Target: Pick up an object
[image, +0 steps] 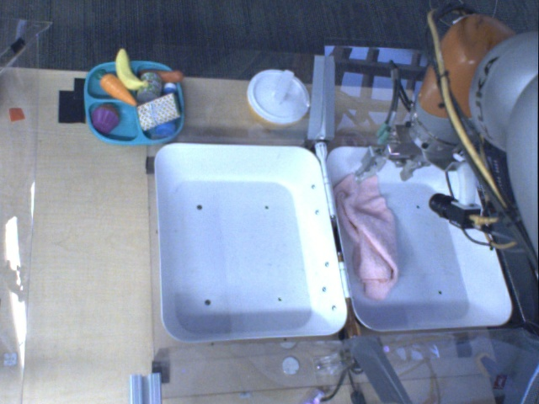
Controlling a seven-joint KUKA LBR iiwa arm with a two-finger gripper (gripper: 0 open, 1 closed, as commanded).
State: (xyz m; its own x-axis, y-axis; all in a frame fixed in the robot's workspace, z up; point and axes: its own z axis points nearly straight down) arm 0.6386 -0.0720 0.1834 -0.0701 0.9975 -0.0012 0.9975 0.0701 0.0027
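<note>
A crumpled pink cloth (368,236) lies along the left side of the right bin (455,301), running from near the back wall toward the front. My gripper (389,168) hangs over the back of that bin, just above and to the right of the cloth's upper end. Its fingers (368,166) are spread open and nothing sits between them. The grey arm with its orange band (461,53) comes in from the upper right.
The left bin (177,251) stands beside the right one, with a metal divider (331,217) between them. Behind the bins are a blue tray of toy food (135,101) and a round white container (278,97). A black part with cables (450,209) hangs at the arm's side.
</note>
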